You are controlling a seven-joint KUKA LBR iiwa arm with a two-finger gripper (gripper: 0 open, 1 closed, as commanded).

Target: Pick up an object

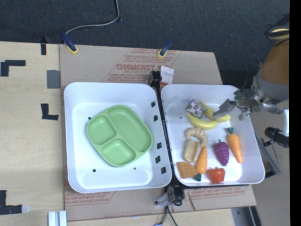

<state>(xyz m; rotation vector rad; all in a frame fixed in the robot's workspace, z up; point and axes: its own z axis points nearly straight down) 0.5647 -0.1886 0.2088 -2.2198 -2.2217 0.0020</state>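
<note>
Fingers of my two-finger pincer [225, 108] hang low over the right shallow white bin [249, 145], just above the curved yellow plastic banana [206, 122]; I cannot tell how far apart they stand. Nothing shows gripped between them.

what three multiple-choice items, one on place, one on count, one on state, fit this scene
1. Where does the green divided plate lie?
A. left bin
B. right bin
C. on the cardboard

2. How many carrots are in the right bin?
A. one
B. two
C. four

3. What is the pincer over?
A. the green plate
B. the banana
C. the wooden bench

Key: 1 A, the plate sits in the left bin. 2 B, one carrot by the grapes, another carrot by the bread. 3 B, it hangs above the banana's right end.
</note>
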